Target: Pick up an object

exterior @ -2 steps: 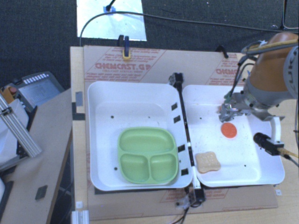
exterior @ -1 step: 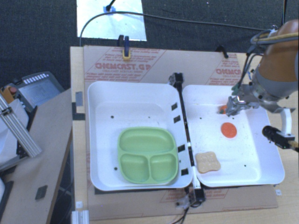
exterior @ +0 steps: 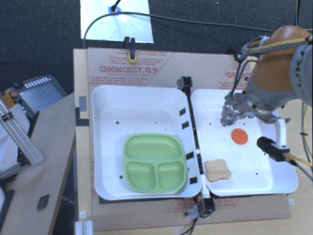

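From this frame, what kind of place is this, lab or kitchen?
Most likely a robot test lab, not a kitchen: two white bins sit on a bench, an industrial arm reaches over them, loose cables run across, and the food is toy-like: a green plate, an orange disc.

Glossy green plastic tray (exterior: 154, 162), smooth white bins (exterior: 146, 99), prob. metal pincer (exterior: 228, 117).

A green three-compartment plate (exterior: 155, 162) lies in the left bin (exterior: 105, 102). In the right bin (exterior: 210, 104), the gripper (exterior: 228, 117) hangs just above and left of an orange disc (exterior: 239, 136), with a tan biscuit-like piece (exterior: 217, 170) at the bin's lower left.
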### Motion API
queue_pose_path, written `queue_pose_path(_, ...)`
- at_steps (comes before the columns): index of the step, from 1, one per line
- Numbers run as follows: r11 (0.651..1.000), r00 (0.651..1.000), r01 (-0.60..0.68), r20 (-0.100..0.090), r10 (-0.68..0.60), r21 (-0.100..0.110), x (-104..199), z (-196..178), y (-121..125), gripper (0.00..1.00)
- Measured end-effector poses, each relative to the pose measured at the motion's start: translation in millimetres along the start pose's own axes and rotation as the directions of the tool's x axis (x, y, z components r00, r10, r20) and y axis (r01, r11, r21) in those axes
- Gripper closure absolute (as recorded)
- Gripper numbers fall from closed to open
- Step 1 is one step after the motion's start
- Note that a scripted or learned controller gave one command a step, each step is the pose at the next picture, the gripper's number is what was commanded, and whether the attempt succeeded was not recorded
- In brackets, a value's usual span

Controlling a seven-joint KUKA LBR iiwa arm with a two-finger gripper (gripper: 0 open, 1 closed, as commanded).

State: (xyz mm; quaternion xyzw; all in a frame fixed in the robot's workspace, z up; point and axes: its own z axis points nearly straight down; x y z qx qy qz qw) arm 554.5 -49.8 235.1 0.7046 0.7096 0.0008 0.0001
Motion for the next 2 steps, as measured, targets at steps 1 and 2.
queue_pose_path(1,1.000,1.000,0.004,-0.002,-0.004,0.000,59.7,-5.6,-6.7,1.00)
queue_pose_path(2,1.000,1.000,0.002,0.000,-0.002,0.001,116.4,9.6,-6.9,1.00)
